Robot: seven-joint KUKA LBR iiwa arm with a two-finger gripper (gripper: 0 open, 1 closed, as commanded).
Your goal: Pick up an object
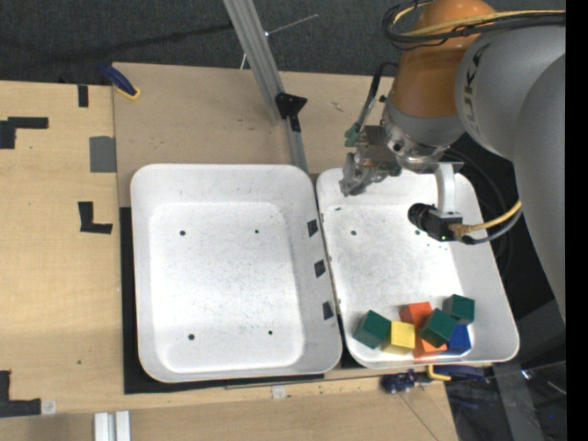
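The gripper (356, 184) hangs over the far left corner of the right bin (386, 246), just above its rim; whether it is spread or closed cannot be told from this angle, and nothing shows between its tips. The blocks lie well apart from it, bunched in the near right corner of that bin. The green block (373, 328) sits at the left end of the cluster, turned so its corners point along the bin, with no clear long axis. The yellow block (401, 336) touches it on the right. Next come the orange block (419, 316), a second green block (439, 326), a blue block (458, 339) by the near rim, and a third green block (461, 308) at the far right. They crowd one another, edges touching. The left bin (220, 269) lies alongside. A slanted metal rail (262, 58) crosses the bench beyond both bins.
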